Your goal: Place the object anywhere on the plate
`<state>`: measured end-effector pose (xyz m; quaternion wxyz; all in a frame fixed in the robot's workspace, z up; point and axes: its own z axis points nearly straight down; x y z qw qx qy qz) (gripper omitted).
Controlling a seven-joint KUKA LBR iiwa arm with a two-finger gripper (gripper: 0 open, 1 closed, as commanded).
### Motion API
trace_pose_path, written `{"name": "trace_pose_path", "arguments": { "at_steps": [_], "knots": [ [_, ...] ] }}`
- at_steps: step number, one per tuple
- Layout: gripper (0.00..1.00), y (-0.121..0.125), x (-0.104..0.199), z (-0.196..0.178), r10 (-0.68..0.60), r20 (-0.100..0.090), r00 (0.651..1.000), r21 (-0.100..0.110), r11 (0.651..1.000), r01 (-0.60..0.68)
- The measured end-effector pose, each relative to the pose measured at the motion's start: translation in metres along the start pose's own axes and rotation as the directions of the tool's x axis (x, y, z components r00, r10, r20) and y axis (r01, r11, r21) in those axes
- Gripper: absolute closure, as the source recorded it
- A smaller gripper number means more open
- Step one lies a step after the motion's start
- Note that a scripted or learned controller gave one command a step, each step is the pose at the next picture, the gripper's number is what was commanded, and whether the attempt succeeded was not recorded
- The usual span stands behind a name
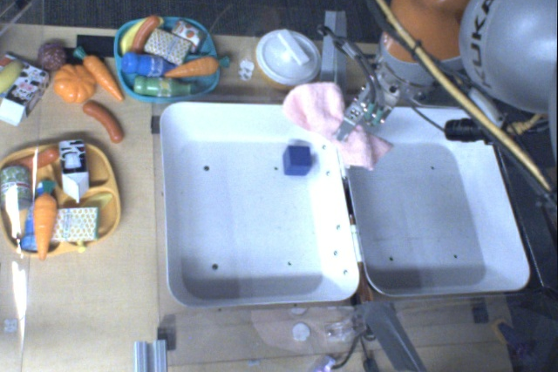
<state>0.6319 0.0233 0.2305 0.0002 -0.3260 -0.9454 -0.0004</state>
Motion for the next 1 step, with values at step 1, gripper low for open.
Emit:
{"name": "trace_pose_path", "arguments": {
  "at_steps": [1],
  "knots": [
    [1.00,0.0268,0.0376,0.0112,-0.389,0.000,0.921,-0.001,0.921,0.389]
  ]
}}
